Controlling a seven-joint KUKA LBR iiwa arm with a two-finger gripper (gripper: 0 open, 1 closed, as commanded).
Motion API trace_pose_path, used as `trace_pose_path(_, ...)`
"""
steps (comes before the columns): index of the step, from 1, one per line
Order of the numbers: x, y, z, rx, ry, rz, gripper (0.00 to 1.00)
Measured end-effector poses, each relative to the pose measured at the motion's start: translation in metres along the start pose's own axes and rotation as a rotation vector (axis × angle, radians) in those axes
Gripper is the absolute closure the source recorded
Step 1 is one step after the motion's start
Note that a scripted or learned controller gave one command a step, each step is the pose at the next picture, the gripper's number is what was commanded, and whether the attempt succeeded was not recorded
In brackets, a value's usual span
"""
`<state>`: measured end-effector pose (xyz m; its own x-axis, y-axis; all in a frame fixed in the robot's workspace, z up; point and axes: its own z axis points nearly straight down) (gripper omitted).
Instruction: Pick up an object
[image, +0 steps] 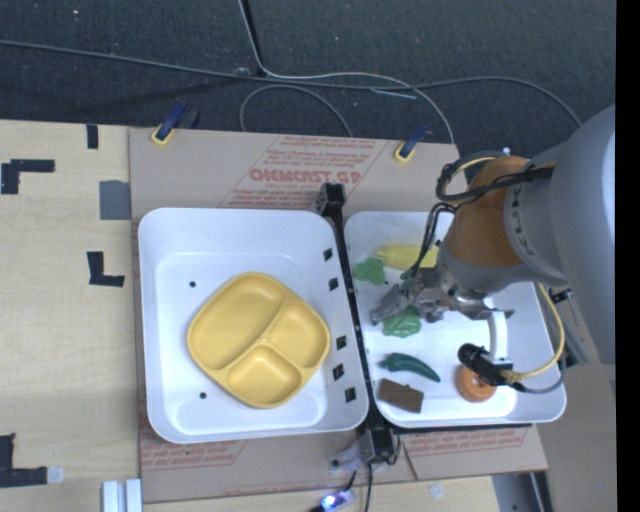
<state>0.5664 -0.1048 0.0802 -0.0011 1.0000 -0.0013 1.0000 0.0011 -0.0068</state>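
jaws low in right bin, touching green toy.

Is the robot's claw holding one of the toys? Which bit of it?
It cannot be told. The gripper is down among the green pieces in the right bin, but any hold is hidden.

The grey arm reaches in from the right, its gripper lowered, wrist bent leftward.
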Motion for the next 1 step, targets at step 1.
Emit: trace_pose_path(1,-0.0009,0.0009,-0.0094,0.000,-0.001,0.000,1.00)
